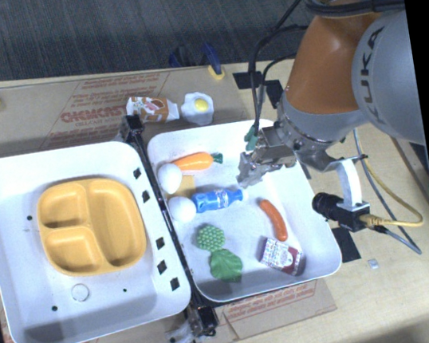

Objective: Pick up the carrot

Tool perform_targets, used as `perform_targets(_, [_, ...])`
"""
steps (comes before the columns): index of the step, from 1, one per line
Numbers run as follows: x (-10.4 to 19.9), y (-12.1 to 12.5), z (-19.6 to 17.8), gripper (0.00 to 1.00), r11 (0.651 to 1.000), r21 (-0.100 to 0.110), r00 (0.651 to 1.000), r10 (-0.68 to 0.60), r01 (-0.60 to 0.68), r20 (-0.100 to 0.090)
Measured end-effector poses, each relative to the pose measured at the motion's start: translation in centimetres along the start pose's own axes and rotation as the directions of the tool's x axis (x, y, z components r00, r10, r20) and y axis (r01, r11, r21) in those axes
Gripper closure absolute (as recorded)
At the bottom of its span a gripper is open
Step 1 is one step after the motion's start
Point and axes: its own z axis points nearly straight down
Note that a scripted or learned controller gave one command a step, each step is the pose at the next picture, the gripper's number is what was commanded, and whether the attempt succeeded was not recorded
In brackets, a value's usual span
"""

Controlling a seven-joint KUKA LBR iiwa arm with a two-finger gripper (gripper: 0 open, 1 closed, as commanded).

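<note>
Whether the jaws are wide or narrow we cannot tell; we see the gripper hovering over the right bin, just right of the carrot, which lies near the bin's far edge beside an egg, above a blue bottle.

The carrot is a small orange toy piece, tapered, with a dark green tip at its right end (the stalk end). It lies flat on its side, roughly level across the view, in the upper left part of the right-hand bin. Its pale left end touches a white egg just below and to its left.
</note>
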Motion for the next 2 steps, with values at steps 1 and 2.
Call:
perform_targets(1, [-2.0,-4.5,-0.9,1.00,1.000,0.001,1.000,-0.012,0.012,-0.001])
perform_targets(2, [-6.8,-4.5,-4.6,1.00,0.999,-0.001,0.999,0.043,-0.043,-0.001])
